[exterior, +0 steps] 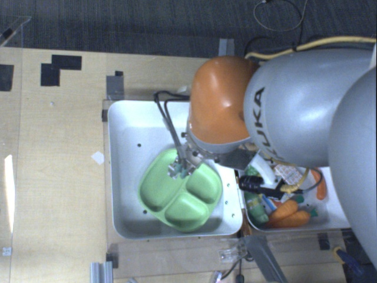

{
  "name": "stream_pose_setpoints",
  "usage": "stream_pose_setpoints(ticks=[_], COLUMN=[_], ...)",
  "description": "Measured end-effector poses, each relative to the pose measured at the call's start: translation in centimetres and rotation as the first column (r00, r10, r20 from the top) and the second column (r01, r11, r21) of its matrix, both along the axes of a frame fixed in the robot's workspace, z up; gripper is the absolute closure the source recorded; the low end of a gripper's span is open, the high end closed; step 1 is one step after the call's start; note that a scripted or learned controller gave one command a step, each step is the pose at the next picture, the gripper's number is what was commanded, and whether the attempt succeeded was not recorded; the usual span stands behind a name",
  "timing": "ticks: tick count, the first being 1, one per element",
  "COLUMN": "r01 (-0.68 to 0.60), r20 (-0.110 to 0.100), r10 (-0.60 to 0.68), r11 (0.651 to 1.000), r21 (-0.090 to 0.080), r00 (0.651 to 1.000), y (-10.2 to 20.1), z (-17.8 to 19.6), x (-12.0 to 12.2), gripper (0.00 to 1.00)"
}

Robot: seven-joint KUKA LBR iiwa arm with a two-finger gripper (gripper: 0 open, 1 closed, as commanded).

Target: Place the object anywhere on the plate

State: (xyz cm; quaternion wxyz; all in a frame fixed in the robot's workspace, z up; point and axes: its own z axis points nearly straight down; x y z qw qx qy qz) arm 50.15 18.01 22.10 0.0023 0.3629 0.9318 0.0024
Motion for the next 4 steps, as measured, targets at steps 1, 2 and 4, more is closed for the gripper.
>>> stream_pose_setpoints(ticks=[1,2,4], r01=[-0.018,-0.206,-0.52], r20=[0.0,-0.002,0.0], r10=[0.018,0.206,0.52], r11=[1.0,0.979,0.854], r21=[0.0,-0.001,-0.002], r00=[1.0,0.979,0.854], y=[0.6,1.0,5.6], z=[3.4,-3.2,-4.1], x=[0.1,-1.4,-1.4], gripper=[1.0,1.0,1.0])
